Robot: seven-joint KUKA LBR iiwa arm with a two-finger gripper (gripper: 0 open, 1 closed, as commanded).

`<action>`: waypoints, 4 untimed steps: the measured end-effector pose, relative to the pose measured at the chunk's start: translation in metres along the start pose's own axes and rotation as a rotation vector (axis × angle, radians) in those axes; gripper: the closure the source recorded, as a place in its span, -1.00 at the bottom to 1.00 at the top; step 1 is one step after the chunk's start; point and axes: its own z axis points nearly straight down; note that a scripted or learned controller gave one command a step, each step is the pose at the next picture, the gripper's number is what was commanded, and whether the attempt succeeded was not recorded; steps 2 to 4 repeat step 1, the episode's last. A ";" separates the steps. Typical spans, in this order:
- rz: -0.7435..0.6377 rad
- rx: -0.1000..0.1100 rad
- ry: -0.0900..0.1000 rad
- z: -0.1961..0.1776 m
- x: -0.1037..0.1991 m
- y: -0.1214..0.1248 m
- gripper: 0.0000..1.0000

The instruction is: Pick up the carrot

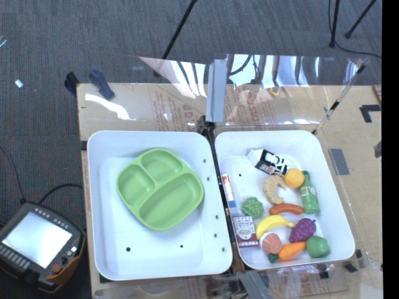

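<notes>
A cardboard-topped bench stands on dark carpet and bears two white bins; the left one holds a green divided plate. The carrot lies in the right bin, the one on the side from which the pincer's arm reaches in. It rests flat by the near wall, touching a purple grape bunch, with a green fruit just beside it. It looks like a light, stiff, smooth plastic toy, possibly slippery. A hold across the thick orange middle seems best, clear of the neighbours. Whether the pincer is apart or together I cannot tell.
</notes>
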 end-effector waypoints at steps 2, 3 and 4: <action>-0.521 0.005 -0.010 -0.133 0.027 -0.001 1.00; -0.521 0.005 -0.010 -0.133 0.027 -0.001 1.00; -0.521 0.005 -0.010 -0.133 0.027 -0.001 1.00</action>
